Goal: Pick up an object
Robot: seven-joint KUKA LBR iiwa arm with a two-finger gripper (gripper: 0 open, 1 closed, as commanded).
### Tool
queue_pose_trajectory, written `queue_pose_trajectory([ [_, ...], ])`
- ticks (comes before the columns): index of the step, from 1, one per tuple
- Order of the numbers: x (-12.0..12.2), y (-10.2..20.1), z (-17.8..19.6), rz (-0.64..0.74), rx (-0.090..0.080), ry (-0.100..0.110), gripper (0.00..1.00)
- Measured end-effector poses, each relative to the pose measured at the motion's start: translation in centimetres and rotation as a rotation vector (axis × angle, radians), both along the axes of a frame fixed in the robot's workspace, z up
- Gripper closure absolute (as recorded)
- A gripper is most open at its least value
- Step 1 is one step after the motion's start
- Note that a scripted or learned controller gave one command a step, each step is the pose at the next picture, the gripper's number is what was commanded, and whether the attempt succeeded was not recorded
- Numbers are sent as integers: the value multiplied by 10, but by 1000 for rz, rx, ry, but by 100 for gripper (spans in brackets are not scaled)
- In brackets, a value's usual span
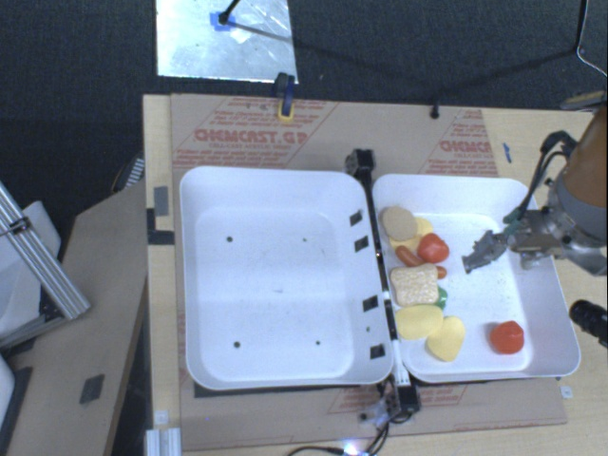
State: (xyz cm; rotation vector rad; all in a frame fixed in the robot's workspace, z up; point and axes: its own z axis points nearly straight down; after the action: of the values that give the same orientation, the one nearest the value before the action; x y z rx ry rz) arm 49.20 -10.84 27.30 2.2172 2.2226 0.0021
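While the hand (472, 258) hangs over the right bin (546, 297), its state something I cannot tell, the nearest object, a red tomato (433, 248), lies just beside it toward the tabletop's left edge.

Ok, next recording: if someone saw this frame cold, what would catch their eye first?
Probably the cluster of toy food bunched against the left wall of the right bin, with a lone red piece sitting apart near that bin's front right corner. Next, the gripper reaching in from the right, poised above the right bin's bare middle, close to the cluster. The left bin beside it has only a few dark specks.
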Motion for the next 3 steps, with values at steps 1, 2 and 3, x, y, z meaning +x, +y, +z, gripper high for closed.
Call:
queue_pose_trajectory([
  [1, 10, -57, -112, -5, 0, 5, 0],
  [2, 93, -36, -188, 5, -2, -9, 0],
  [3, 133, 3, -186, 6, 0, -3, 0],
])
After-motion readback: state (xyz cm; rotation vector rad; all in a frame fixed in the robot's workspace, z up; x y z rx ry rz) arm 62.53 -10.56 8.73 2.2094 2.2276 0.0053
